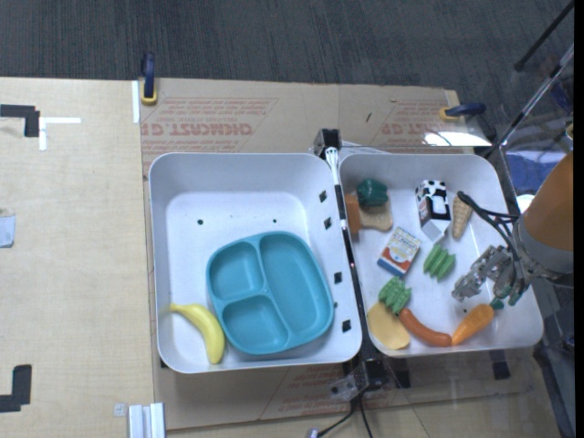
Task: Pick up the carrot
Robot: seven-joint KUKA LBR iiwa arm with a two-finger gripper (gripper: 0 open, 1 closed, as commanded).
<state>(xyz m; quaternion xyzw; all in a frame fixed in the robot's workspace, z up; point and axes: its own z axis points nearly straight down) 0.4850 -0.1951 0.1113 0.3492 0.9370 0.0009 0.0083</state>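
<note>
One fixed camera is looking down at a slant from above the worktop (73, 245), far enough back to be taking in both white bins, the left bin (173, 190) and the right bin (474, 176), with dark floor (292, 16) showing along the top.

A blue tray (270, 292) and banana (206, 328) share the left bin (239, 173).

I see the carrot (472, 323), a short orange toy tapering to a point at its lower left, with a bit of green at its upper right end. It lies tilted on the floor of the right bin, near that bin's front right corner.
</note>
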